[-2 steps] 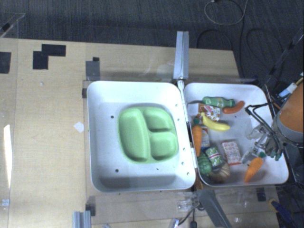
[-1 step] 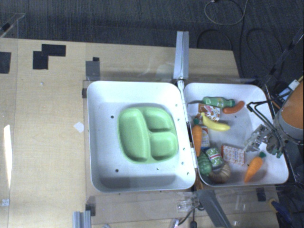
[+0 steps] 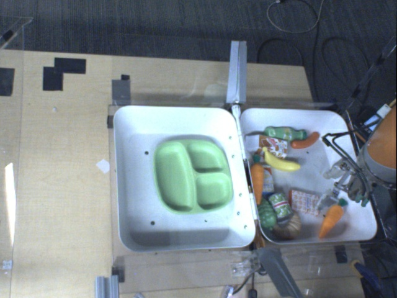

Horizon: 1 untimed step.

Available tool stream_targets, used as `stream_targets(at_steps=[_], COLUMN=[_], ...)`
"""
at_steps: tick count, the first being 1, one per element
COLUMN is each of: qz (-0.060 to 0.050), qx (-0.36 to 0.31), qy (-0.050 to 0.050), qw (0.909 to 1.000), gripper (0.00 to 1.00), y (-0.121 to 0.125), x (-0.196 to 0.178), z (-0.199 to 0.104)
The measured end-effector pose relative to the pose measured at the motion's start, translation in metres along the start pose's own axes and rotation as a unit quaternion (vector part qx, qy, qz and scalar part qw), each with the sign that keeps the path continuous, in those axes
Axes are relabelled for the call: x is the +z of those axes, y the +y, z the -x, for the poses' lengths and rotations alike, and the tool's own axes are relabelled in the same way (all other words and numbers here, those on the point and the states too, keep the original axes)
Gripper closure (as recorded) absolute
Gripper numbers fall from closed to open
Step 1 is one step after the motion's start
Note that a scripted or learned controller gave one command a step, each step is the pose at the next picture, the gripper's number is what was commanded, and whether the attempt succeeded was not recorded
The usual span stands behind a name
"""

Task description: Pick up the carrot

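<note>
Eyes on the right bin (image 3: 310,113), because that is where the action is. The carrot (image 3: 330,220) lies near the bin's front right corner, tilted, its thick end up toward the gripper and its tip pointing down toward the front wall. There is also a second orange piece (image 3: 257,182) tucked along the bin's left wall, carrot-like as well, though too small to be sure.

The carrot by the corner looks like a toy: moulded plastic, light, stiff, and probably slick on its tapered skin. My read is that a pinch across the thick upper half would hold best, since the narrow tip gives the pads little to bite and would likely squirt out. Nothing fragile here, so a firm squeeze should do no harm.

Now the arm. It comes in from the right, grey wrist with the orange band (image 3: 381,144) hanging over the bin's right wall. The gripper (image 3: 343,188) sits low, just above and touching or nearly touching the carrot's thick end. Whether the pincer is spread or closed, I cannot tell; the metalwork there is a blur, and no carrot is plainly seen between anything.

Neighbours: a small card packet (image 3: 305,201) just left of the carrot, a banana (image 3: 282,161) toward the middle, a green bottle (image 3: 284,132) near the back wall. The left bin (image 3: 130,166) carries a green divided tray (image 3: 193,175).
</note>
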State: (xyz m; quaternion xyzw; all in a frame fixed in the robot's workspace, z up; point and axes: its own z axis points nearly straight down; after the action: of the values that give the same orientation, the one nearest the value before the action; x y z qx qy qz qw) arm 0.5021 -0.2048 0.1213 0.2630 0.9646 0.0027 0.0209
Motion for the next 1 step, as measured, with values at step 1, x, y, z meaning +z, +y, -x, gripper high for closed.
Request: stream_targets(at_steps=[1], qz=[-0.006], qx=[-0.014], qy=[0.012], qw=[0.9998], gripper=[0.0], y=[0.0217], x=[0.031], z=[-0.0262])
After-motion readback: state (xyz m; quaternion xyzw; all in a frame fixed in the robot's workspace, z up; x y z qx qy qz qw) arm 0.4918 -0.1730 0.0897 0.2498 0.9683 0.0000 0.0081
